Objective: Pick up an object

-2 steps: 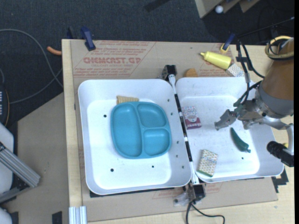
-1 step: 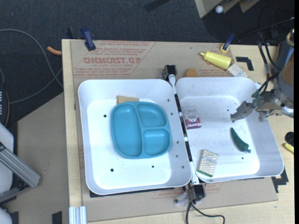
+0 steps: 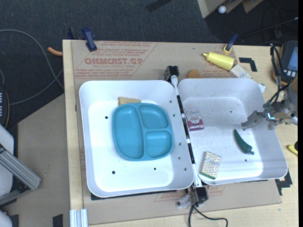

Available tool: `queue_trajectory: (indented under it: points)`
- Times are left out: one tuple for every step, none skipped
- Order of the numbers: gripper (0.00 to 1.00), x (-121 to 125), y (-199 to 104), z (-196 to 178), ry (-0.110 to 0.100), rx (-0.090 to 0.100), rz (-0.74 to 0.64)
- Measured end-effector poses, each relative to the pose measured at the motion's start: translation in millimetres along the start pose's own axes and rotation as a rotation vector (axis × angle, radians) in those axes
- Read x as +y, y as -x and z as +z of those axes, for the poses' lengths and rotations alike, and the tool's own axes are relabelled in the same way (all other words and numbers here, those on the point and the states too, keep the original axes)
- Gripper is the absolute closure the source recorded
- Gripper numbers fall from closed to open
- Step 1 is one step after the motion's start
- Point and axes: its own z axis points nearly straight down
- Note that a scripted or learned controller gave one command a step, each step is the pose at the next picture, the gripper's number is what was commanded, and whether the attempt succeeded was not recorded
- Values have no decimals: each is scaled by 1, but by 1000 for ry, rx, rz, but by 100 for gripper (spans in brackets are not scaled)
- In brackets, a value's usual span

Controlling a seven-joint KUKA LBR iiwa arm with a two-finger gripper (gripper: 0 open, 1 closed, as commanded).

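— Object to pick, where is it? Any of several in the right bin (image 3: 222,86): a dark green pepper-shaped piece (image 3: 243,141) at about four o'clock from the bin's centre, a small red and white packet (image 3: 193,118) at nine o'clock against the divider, and a tan patterned packet (image 3: 210,164) at seven o'clock, leaning on the front rim.

— How much room around them? The green piece has bare white floor on all sides. Both packets sit near walls. In the left bin (image 3: 94,174) a blue divided plate (image 3: 142,130) takes the middle, with a cracker-like tan square (image 3: 129,100) at its twelve o'clock by the back wall.

— And the claw? The gripper (image 3: 253,120) hangs over the right bin's three o'clock edge, just above the green piece, apart from it. I cannot tell how far it is parted; nothing shows in it.

— Any writing? The cardboard (image 3: 113,56) under the bins reads "CHEMCAST GP" in red. A yellow bottle (image 3: 219,59) lies at twelve o'clock behind the right bin.
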Motion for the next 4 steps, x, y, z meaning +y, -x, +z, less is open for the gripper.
queue_trajectory:
  points:
    - [0, -10, -22, 89, 2, 1, 0]
    - [100, -9, -22, 78, 4, 0, 1]
    - [100, 33, -86, 51, 4, 1, -3]
    - [100, 64, -146, -13, 4, 1, -3]
